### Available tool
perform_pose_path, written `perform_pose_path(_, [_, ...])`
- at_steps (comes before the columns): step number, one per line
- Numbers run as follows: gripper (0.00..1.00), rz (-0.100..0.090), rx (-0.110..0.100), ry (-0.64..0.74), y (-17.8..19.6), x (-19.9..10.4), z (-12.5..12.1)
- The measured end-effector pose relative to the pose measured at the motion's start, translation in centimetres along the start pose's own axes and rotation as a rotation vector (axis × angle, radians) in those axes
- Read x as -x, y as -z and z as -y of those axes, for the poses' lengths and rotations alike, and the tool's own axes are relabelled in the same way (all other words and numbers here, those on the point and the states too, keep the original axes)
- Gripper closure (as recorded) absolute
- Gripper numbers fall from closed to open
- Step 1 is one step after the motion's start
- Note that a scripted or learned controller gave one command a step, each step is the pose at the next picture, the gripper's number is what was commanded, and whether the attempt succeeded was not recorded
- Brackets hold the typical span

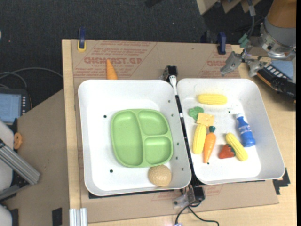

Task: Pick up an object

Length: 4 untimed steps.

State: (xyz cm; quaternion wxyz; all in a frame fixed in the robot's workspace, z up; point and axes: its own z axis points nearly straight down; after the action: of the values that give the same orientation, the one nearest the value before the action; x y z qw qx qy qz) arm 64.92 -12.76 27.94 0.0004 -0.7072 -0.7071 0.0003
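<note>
My gripper (242, 66) hangs above the back right corner of the right bin (268, 168), its fingers (228, 63) spread open with nothing between them. Below it in that bin lie three yellow corn cobs: one at the back (212, 99), one in the middle (199, 138) and one toward the front right (236, 146). An orange carrot (209, 145) lies beside the middle cob. A blue bottle (244, 131), a red piece (226, 151), a green broccoli piece (195, 112) and a yellow cheese wedge (205, 119) are close by.
The left bin (91, 126) holds a green divided plate (141, 137) and a tan round ball (160, 175) at its front. Another carrot (111, 69) lies on the cardboard behind the left bin. A black clamp (170, 72) sits between the bins.
</note>
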Motion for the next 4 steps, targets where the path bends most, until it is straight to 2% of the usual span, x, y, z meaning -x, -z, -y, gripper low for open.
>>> perform_pose_path(1, [0.00,-0.004,-0.005,0.005,3.9,-6.4,11.0])
perform_pose_path(2, [0.00,-0.002,-0.006,0.002,1.9,-9.0,15.4])
perform_pose_path(3, [0.00,0.000,-0.006,-0.006,-1.8,-4.3,17.2])
perform_pose_path(4, [0.00,-0.001,-0.008,-0.002,-8.1,-3.2,17.1])
